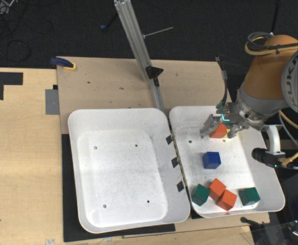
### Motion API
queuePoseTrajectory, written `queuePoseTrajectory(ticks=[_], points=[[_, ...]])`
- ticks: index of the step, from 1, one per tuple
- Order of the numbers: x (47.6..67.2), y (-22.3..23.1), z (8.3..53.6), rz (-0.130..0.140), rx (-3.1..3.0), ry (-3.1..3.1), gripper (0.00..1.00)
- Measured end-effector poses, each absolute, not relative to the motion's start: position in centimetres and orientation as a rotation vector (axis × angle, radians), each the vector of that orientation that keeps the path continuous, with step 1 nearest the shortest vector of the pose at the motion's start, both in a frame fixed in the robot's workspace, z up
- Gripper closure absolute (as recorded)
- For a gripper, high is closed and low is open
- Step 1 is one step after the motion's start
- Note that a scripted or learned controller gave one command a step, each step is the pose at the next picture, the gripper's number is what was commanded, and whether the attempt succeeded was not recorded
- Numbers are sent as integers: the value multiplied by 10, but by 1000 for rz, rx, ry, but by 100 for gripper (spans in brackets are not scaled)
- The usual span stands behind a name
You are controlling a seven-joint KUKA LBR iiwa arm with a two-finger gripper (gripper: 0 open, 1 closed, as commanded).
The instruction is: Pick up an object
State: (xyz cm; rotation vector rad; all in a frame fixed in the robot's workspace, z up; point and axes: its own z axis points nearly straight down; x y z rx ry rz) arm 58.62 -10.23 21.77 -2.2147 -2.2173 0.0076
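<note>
One orange block (219,131), likely light and rigid, sits between your gripper's (220,130) spread fingers near the right bin's (190,117) far edge; grip its flat sides.

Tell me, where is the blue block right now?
The blue block sits in the middle of the right bin, just below the gripper and above the cluster of orange and green blocks.

Two shallow white plastic bins (123,121); one blue cube (211,160); three orange blocks (222,193); two dark green cubes (249,196).
</note>
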Motion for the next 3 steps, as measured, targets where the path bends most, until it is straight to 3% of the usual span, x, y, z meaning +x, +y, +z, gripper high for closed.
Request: queuePoseTrajectory(ticks=[1, 3], points=[[587, -104, 220, 3, -2221, -2217, 0], [581, -98, 112, 9, -2217, -2215, 0]])
